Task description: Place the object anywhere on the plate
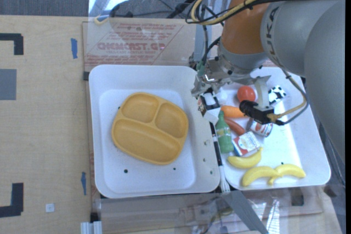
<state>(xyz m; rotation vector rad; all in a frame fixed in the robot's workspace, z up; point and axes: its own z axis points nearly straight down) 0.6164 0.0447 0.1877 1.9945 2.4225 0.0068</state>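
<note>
At your left, the yellow plate (150, 127) lies in the left bin (104, 172). In the right bin (321, 170), the green bottle (223, 133) stands lengthwise, cap pointing away from you. The gripper (208, 85) hovers above the bins' divider; its opening cannot be judged.

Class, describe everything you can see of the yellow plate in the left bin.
The yellow plate looks like smooth moulded plastic with rounded corners. It has three compartments: two smaller ones at the far side, one long one nearer the camera. It lies flat and slightly turned on the floor of the left bin, apart from the walls. Nothing rests on it.
</note>
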